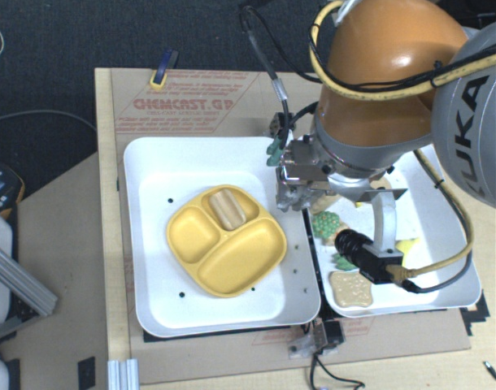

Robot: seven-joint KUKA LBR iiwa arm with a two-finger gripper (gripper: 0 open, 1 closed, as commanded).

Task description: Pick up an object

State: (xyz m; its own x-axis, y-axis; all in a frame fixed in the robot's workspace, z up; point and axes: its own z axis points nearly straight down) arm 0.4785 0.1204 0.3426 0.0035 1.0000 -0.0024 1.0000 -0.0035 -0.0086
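Observation:
A yellow divided plate (232, 258) lies in the left bin (142, 242), with a tan block (226, 208) in its upper compartment. In the right bin (455, 283) I see a green bumpy object (325, 222), a tan slice-shaped object (351, 291) near the front edge, and a small yellow piece (406, 246). My gripper (295, 192) hangs low over the wall between the two bins, just left of the green object and right of the plate. The big orange wrist hides much of the right bin.
The bins rest on a cardboard sheet (191, 96) with red print. A small blue and yellow item (162, 70) lies at its far edge. White bin floor shows around the plate on all sides.

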